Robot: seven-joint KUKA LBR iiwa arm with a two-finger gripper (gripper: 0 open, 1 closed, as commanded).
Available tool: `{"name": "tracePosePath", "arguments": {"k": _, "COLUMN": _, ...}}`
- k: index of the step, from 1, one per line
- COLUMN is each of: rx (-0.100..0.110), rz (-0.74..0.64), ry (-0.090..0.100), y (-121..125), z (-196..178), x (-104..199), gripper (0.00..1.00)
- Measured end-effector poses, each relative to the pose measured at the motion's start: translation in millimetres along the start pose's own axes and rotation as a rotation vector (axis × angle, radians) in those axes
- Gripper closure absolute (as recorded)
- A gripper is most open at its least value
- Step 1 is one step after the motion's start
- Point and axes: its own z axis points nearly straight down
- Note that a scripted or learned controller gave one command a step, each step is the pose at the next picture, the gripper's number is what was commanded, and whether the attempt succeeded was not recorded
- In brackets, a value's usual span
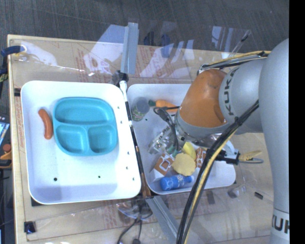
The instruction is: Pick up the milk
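Milk (176, 182), seemingly the small blue bottle, is lying on its side just below the gripper (169, 142) in the right bin (142, 93). It is looking light, stiff and slippery; gripping across its body suits best.

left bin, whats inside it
Inside the left bin lie a blue divided tray and, beside it, a sausage. Whatever is under the tray is covered.

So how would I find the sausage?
Look at the left bin, the one with the blue tray in it. The sausage lies on the white floor just left of that tray. It is the only thin orange-red thing there.
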Motion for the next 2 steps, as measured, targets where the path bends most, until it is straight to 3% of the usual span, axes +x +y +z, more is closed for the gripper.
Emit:
{"name": "tracePosePath", "arguments": {"k": 1, "rx": 0.0, "rz": 0.0, "ry": 0.0, "y": 0.0, "z": 0.0, "x": 0.0, "gripper": 0.0}}
{"name": "tracePosePath", "arguments": {"k": 2, "rx": -0.004, "rz": 0.339, "ry": -0.004, "y": 7.4, "z": 7.6, "x": -24.8, "gripper": 0.0}}
